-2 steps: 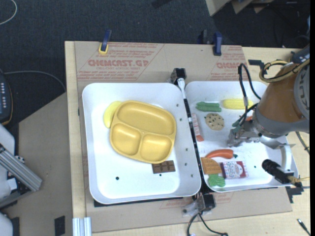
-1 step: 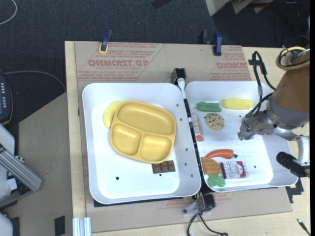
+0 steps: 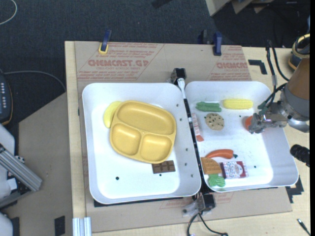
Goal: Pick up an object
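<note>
We saw the gripper (image 3: 257,124) low at the right bin's (image 3: 280,168) three o'clock edge, touching a small orange object (image 3: 248,121); whether its jaws were clenched, we could not tell. We judged centring over it before lifting wise.

Red print reading "CHEMCAST G.P" runs across the brown board (image 3: 123,60) at the upper left; the repeat at upper right is partly cut off.

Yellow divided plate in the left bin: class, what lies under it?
A flat yellow piece pokes out from under the plate at its upper left edge. How far it extends beneath is covered, as is anything else there.
</note>
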Motion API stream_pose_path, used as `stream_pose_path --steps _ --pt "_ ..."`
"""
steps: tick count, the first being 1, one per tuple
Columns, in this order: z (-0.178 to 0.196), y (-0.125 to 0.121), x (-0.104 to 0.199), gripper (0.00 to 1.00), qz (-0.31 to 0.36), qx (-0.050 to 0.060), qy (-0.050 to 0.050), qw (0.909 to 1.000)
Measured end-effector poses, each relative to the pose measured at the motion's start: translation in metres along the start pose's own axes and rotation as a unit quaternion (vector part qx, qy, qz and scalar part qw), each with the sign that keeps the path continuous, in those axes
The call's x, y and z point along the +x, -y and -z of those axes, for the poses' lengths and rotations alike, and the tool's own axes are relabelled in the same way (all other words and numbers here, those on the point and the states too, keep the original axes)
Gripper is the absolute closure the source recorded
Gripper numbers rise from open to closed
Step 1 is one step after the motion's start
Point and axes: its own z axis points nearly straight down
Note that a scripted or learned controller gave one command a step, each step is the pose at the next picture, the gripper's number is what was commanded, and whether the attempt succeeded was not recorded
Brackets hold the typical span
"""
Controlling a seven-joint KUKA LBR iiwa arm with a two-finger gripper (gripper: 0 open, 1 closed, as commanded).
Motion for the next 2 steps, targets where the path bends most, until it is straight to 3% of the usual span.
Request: stream_pose_path --steps 1,2 --pt "0.024 -0.001 0.0 1.0 0.001 0.001 -0.001 1.0" --pt "0.031 -0.011 0.046 1.0 0.004 0.002 -0.002 1.0"
